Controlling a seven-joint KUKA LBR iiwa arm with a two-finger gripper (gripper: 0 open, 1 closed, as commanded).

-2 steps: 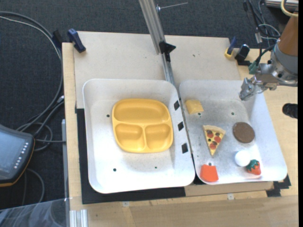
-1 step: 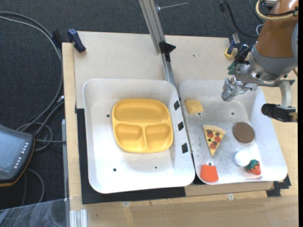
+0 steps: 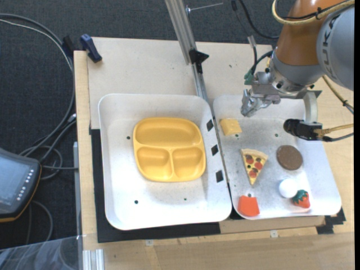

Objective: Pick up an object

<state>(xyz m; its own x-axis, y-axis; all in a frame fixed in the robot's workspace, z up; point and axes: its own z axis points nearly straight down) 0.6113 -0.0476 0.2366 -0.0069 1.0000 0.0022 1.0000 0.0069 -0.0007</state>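
Near edge of right bin (image 3: 332,198): orange block (image 3: 248,205) at the front left corner, touching the rim. To its right, a white ball (image 3: 287,188) with a strawberry (image 3: 302,198) just beside it, green cap toward the ball.

Mid right bin: pizza slice (image 3: 253,164), flat on the floor. Long axis runs near-to-far, slightly slanted; crust edge at the far end, tip pointing toward the near edge, close above the orange block. Brown round cookie (image 3: 289,157) sits to its right, apart from it.

Far part of right bin: pale yellow cracker square (image 3: 230,127), lying flat near the dividing rim between bins.

Gripper (image 3: 248,109) hangs above the far end of the right bin, just right of and beyond the cracker, fingers pointing down. Nothing visible between the fingers; they stand close together, narrow gap.

Left bin (image 3: 112,201): yellow divided tray (image 3: 168,148) in the middle, one wide compartment on the far side, two smaller ones on the near side.
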